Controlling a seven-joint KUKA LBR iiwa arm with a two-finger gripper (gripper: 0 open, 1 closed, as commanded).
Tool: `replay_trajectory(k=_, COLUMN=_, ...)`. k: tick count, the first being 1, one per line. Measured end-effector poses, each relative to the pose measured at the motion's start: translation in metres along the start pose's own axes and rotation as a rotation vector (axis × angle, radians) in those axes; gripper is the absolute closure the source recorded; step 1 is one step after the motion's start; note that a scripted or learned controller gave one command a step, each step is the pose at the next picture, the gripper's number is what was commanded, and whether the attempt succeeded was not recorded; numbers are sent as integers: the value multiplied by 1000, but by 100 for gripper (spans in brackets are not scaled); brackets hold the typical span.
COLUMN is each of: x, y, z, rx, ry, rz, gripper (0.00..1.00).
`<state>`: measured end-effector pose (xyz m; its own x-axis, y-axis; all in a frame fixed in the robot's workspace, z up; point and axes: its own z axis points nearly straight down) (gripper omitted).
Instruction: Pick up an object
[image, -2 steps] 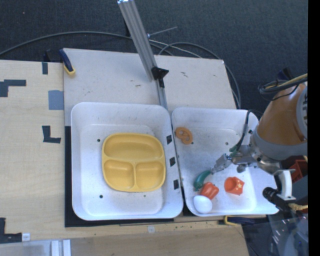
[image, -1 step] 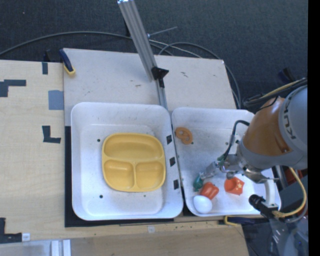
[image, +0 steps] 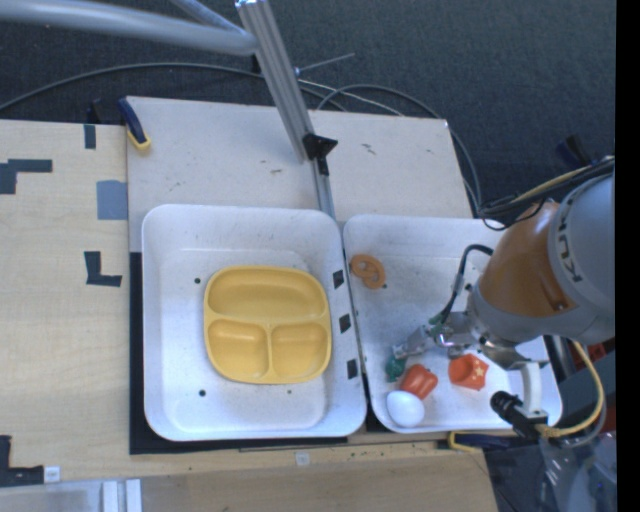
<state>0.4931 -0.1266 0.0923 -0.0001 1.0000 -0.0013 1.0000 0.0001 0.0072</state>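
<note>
Dark carpet floor (image: 480, 60), pale wooden bench (image: 50, 320), grey metal pole (image: 285, 85)

Arm (image: 560, 270) cut off at right edge; green item (image: 395, 369) partly hidden beneath gripper (image: 415, 347).

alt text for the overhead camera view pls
A grey arm's gripper hangs low in the right white bin near an orange-red toy, a white egg and a pretzel; a yellow divided plate fills the left bin.
</note>
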Motion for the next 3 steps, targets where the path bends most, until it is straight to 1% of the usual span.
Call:
replay_trajectory(k=1, x=0, y=0, z=-11, rx=-1, ry=0, rz=-1, gripper=100)
replay_trajectory(k=2, x=3, y=11, z=-62, rx=5, ry=1, rz=-2, gripper=100)
replay_trajectory(k=3, x=14, y=14, z=-117, rx=3, ry=1, rz=-3, gripper=100)
